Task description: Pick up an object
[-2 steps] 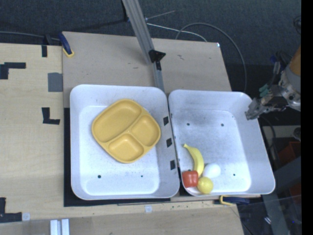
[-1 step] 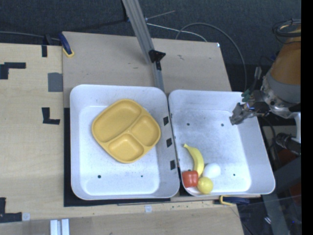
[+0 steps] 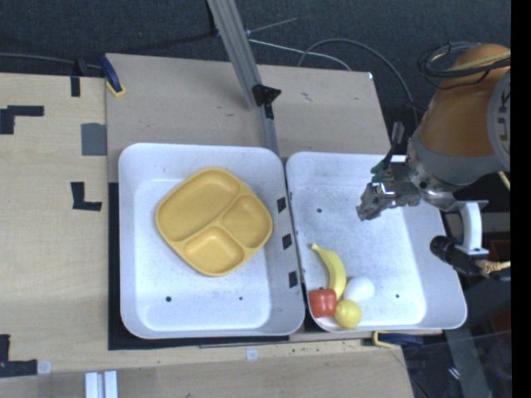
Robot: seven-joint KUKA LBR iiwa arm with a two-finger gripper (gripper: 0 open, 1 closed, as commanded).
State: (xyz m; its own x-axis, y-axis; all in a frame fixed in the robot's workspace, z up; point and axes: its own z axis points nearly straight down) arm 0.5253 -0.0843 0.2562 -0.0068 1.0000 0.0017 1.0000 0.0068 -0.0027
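Note:
In the right bin (image 3: pixel 390 172), near its front left corner, lie a yellow banana (image 3: pixel 332 268), a red object (image 3: pixel 323 303), a white egg-like object (image 3: pixel 360 288) and a small yellow round fruit (image 3: pixel 348 313), all bunched together. My gripper (image 3: pixel 371 205) hangs over the upper middle of that bin, above and to the right of the banana, well apart from the pile. Nothing shows between its fingers.
The left bin (image 3: pixel 137 247) holds a yellow three-compartment plate (image 3: pixel 214 220). A grey metal bar (image 3: pixel 236 40) slants down from the top to the seam between the bins. The arm's orange and grey body (image 3: pixel 465 114) looms over the right bin's right side.

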